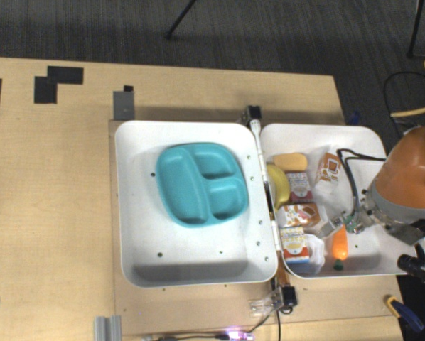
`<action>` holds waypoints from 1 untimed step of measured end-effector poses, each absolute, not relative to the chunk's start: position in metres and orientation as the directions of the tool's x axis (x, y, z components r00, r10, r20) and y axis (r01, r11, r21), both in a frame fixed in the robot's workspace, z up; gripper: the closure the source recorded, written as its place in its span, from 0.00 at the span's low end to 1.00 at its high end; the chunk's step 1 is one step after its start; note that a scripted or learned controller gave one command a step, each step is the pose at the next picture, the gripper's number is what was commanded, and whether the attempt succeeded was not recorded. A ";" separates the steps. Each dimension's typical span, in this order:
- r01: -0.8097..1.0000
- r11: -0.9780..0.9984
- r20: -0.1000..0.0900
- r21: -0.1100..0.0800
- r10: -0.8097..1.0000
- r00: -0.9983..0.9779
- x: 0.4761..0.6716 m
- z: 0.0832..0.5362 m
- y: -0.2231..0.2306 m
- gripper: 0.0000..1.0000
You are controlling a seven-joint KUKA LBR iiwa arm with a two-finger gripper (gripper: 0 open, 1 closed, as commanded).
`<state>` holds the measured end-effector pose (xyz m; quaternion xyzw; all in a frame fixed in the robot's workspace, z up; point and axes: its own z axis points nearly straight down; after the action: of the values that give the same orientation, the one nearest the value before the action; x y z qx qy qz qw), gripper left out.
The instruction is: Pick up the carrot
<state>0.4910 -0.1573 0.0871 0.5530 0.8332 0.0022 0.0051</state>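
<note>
Camera view: the right bin (372,137) is crowded along its left side with a banana (276,183) and small cartons (298,227), leaving bare floor toward its right wall. The arm reaches in from the right, its gripper (344,226) low near the bin's front. The carrot (339,246) lies just below the gripper.
</note>
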 end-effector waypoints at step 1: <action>0.923 0.384 -0.011 0.019 0.923 -0.384 0.495 0.100 -0.157 1.00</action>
<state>0.4951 -0.1565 0.0996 0.5548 0.8319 0.0049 0.0100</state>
